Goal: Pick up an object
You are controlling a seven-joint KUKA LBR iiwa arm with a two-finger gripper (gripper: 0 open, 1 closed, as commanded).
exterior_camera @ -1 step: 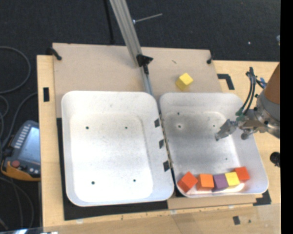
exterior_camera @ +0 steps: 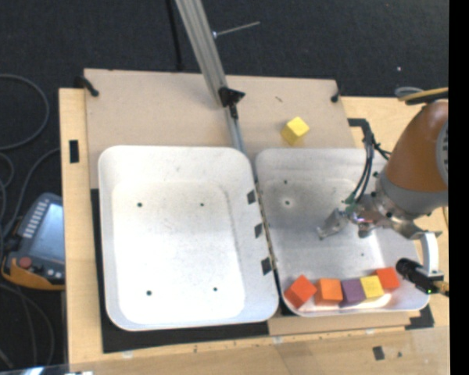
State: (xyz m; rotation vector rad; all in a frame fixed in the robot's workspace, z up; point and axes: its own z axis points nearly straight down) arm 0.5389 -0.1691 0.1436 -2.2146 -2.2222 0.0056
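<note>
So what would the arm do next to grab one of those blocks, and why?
Probably swing toward the bin's near edge and come down over a block. The gripper hovers over bare floor in the right bin, while the blocks line its near wall: orange block, purple block, yellow block. The end orange one looks easiest to reach.

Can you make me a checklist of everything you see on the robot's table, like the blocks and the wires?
Surface: wooden bench bearing two white bins, left bin and right bin.
Job's things: five blocks in a row along the right bin's near wall: red block, orange block, purple block, yellow block, another orange block.
Clutter: yellow cube on the bench behind the bins.
Grippers: gripper over the right bin, holding nothing seen.
Cables: dark loops on the floor, left.
Surroundings: handheld pendant left; metal rail.
</note>
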